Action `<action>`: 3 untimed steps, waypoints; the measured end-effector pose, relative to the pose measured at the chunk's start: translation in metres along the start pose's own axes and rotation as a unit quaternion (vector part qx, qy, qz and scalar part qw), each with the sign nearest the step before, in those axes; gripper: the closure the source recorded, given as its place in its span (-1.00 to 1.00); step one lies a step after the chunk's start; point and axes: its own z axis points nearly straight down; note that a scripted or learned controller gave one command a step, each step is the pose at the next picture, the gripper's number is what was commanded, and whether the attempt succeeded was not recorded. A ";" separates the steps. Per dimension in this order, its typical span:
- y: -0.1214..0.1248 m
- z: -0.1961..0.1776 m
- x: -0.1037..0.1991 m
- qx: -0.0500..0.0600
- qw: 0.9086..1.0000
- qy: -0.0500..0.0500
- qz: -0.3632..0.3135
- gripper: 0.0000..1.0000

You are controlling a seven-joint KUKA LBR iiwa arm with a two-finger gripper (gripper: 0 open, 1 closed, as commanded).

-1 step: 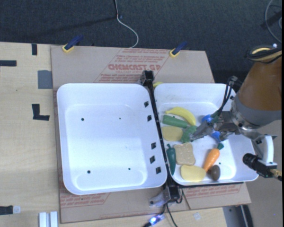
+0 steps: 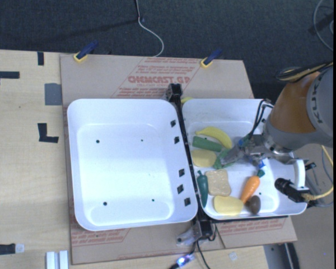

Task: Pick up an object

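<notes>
Robot's hand (image 2: 227, 158), grip state unclear, reaches into the right shallow white bin (image 2: 235, 108) above a green plastic stick (image 2: 207, 144), near a yellow banana (image 2: 215, 134) and orange carrot (image 2: 249, 187).

One fixed overhead camera looks down aslant on both white bins (image 2: 123, 108).

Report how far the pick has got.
Done: the arm has reached into the right bin and its pincer is down among the toy food, by the yellow banana and green piece. In hand: nothing visibly lifted. Left: a secure grasp and a lift; the carrot lies untouched.
</notes>
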 end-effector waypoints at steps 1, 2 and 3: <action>0.092 0.031 0.014 -0.007 1.000 0.000 -0.003 -1.00; 0.087 0.021 0.013 -0.003 1.000 0.001 -0.002 1.00; 0.123 -0.003 0.036 0.005 1.000 0.001 -0.004 1.00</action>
